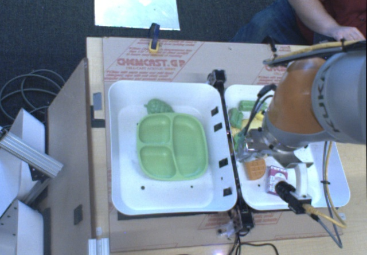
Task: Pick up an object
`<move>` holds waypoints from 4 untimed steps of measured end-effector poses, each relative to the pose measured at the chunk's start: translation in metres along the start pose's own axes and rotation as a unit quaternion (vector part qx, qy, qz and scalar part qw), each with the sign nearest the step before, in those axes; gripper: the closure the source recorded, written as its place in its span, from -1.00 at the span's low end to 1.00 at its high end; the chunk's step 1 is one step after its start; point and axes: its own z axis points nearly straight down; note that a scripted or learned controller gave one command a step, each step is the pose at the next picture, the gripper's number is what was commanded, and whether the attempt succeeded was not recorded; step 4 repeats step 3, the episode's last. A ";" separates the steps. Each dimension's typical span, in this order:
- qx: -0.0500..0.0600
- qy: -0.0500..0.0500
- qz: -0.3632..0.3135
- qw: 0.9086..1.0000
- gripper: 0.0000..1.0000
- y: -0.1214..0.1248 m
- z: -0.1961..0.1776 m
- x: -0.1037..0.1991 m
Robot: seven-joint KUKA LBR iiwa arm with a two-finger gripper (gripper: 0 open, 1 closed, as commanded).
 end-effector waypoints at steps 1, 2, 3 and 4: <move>-0.001 0.000 0.000 1.000 -1.00 0.000 -0.001 0.000; -0.002 0.000 -0.001 1.000 1.00 0.001 -0.012 0.000; -0.003 -0.001 -0.001 1.000 1.00 0.054 0.004 -0.019; -0.003 -0.001 -0.001 1.000 1.00 0.054 0.004 -0.019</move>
